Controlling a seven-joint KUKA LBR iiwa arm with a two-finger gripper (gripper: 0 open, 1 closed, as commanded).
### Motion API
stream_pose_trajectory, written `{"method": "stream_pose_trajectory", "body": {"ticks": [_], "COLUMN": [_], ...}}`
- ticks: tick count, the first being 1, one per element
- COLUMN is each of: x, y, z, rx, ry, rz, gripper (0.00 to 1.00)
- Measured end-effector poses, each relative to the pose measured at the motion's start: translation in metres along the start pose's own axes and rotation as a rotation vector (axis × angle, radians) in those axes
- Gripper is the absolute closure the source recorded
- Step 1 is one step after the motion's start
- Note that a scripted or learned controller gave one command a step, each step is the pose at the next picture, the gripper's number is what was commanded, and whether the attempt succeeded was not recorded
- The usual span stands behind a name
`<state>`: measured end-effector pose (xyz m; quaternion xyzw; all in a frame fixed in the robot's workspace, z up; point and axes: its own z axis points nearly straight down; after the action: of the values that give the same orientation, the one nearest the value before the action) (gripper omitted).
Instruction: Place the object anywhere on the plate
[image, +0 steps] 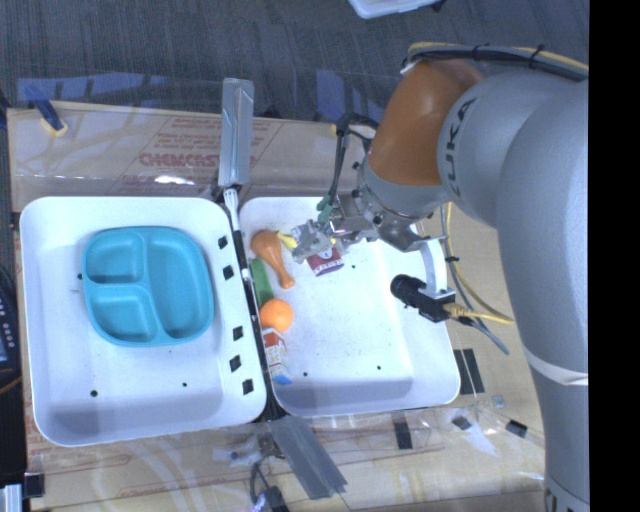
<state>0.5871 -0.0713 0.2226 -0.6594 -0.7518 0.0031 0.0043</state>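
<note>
- Pincer (322, 236): small, cluttered with metal parts; finger state cannot be told.
- Arm (500, 150): cut off at the right and bottom edges; it hides the right bin's (350, 385) far right corner.
- Packet (273, 352) by the divider: partly hidden, label unreadable.
- White thing (395, 6): cut off at the top edge.
- Worktop (120, 150) print: too blurred to read.

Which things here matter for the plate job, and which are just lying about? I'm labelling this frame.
Job:
blue plate in left bin
pincer over right bin
maroon item beneath it, probably

Lying about:
orange ball
drumstick
green item
</note>
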Motion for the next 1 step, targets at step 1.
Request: {"method": "stream_pose_trajectory", "body": {"ticks": [1], "x": [0.0832], "y": [0.0371], "z": [0.0357], "rx": [-0.001], "ry": [-0.002], "rz": [0.01], "gripper": [1.0]}}
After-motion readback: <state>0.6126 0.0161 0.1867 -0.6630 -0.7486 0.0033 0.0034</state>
